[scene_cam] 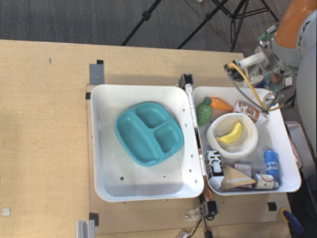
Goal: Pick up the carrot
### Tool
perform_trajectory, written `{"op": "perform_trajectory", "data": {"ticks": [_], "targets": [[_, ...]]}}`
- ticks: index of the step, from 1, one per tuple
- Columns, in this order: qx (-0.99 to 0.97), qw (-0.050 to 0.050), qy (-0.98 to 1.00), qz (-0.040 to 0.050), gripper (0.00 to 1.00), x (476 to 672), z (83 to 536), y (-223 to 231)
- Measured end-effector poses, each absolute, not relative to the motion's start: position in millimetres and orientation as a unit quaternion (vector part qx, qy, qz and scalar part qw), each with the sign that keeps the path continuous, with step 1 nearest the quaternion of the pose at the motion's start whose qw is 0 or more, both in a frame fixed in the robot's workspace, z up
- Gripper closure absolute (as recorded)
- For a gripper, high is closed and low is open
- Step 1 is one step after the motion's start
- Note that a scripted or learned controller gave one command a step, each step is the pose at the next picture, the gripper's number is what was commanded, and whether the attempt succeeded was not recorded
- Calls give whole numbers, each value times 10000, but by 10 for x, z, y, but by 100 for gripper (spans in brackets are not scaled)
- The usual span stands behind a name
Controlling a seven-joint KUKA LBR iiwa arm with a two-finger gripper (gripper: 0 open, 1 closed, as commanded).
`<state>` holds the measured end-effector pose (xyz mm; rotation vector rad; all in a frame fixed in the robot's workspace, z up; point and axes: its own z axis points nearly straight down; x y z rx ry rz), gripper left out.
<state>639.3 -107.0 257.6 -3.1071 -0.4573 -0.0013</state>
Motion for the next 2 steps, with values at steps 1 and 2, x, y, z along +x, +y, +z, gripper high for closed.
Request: {"op": "perform_trajectory", "data": {"ticks": [1,2], "targets": [[-9941,8,-1089,-6,0,6471,1863,-565],[-9914,0,-1311,-14,0,6565,1802,-1002]]}}
